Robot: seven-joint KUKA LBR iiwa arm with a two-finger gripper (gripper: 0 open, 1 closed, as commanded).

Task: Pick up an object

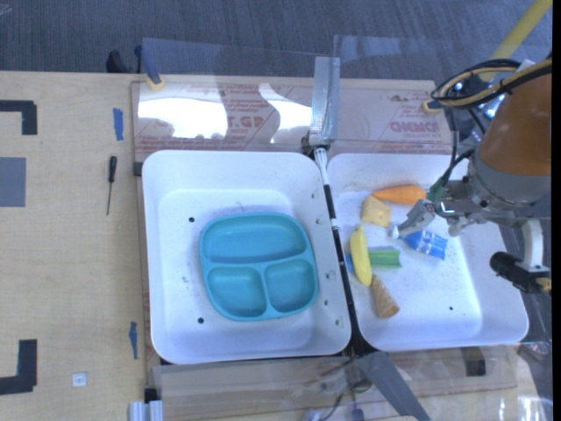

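The right bin [456,310] holds several small objects. An orange carrot [399,194] lies at its back, with a pale yellow wedge [377,210] just left of it. A yellow banana [359,254] and a green block [384,257] lie near the bin's left wall, and a tan cone-shaped piece [383,298] lies in front of them. A blue object [428,245] sits mid-bin. My gripper [429,224] hangs directly over the blue object, open, with its fingers spread to either side and nothing held between them.
The left bin [166,261] carries a teal divided plate [259,264]. A raised divider [331,226] separates the two bins. A clear wall [263,112] stands behind them. Cables [465,86] loop above the arm's wrist at the right.
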